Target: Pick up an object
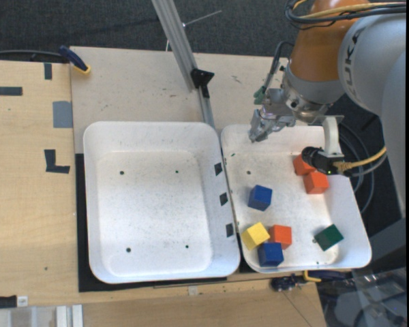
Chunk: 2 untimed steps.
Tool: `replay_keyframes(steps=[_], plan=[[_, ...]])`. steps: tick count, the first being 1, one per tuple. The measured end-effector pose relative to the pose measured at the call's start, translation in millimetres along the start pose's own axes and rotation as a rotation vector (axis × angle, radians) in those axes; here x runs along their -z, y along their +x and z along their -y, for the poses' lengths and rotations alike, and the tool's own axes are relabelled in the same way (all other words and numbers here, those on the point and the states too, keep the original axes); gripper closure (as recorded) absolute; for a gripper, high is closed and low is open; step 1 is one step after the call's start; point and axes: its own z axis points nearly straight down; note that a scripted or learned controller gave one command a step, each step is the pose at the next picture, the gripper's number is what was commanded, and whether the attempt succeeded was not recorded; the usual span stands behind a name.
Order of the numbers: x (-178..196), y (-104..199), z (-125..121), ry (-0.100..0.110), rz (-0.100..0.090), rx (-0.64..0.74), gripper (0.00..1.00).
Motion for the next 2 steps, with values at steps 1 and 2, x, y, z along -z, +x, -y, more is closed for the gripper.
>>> replay_keyframes(steps=[1, 2], plan=[[-16, 55, 18, 0.002, 0.000, 0.000, 1.00], [-15, 107, 23, 0.000, 0.000, 0.001, 1.00]])
